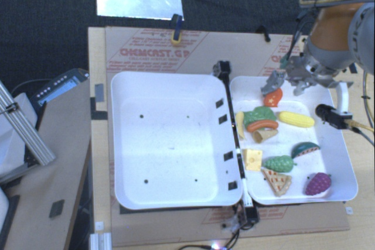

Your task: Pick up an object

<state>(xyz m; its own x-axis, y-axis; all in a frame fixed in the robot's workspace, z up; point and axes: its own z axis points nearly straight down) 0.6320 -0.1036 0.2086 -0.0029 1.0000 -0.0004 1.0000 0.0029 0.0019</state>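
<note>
Left bin (170, 143): white and shallow.
Right bin (345, 175): held the toy foods, among them a cheese cube (253, 159), a hot dog (261, 119), a corn cob (296, 120) and purple grapes (317, 184).
Orange-red toy (272, 97): at the bin's far side; likely light, hard plastic, slippery; best taken across its middle.
Gripper (273, 84): just above that toy; its state could not be told.

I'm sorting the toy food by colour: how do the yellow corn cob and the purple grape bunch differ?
The long, slim yellow corn cob lies crosswise near the middle of the right white bin; the rounder, knobbly purple grape bunch sits near that bin's front corner. The corn lies closer to the gripper. Both are small toy foods lying loose.
</note>
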